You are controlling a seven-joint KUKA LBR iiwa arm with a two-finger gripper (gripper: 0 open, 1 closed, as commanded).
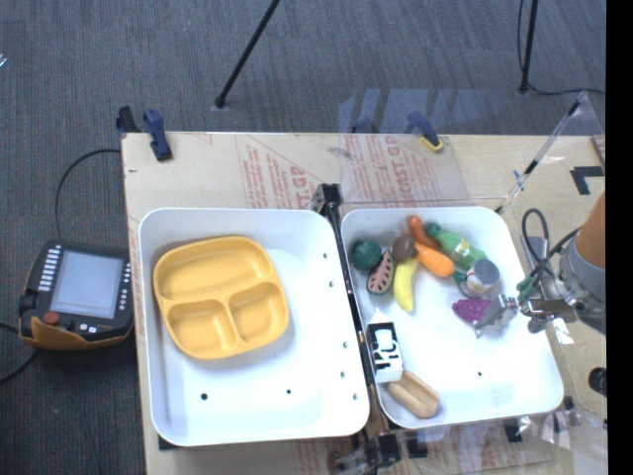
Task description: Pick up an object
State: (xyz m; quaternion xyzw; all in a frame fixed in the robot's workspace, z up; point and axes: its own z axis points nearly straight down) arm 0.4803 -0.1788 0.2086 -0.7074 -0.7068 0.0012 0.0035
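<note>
1. Bins sat side by side on the bench: the left bin [168, 404] carried a yellow divided tray [220, 296] towards its left edge and upper half, well apart from the arm.
2. Clutter filled the right bin [495, 384]. Along its left edge lay a black-and-white tag [385, 350], and near its lower left corner a tan bread-like piece [414, 396].
3. Towards the upper middle of that bin, running left to right, were a dark green round piece [366, 254], a brown slice [381, 274], a banana [405, 285], a carrot [433, 259] and a green bottle [456, 246].
4. Closest to the bin's right edge lay a purple grape bunch [471, 310] — I judged it the likeliest thing to pick, with a grey round object [482, 279] touching it just above.
5. The gripper [498, 317] hung low over the right edge, its tip just beside the bunch.
6. From the gripper, the bunch lay immediately to the left, its long axis roughly across the bin — so I judged the coming move a short leftward reach.
7. Whether the gripper was released or clenched could not be told at this size; nothing was plainly seen in its hold.
</note>
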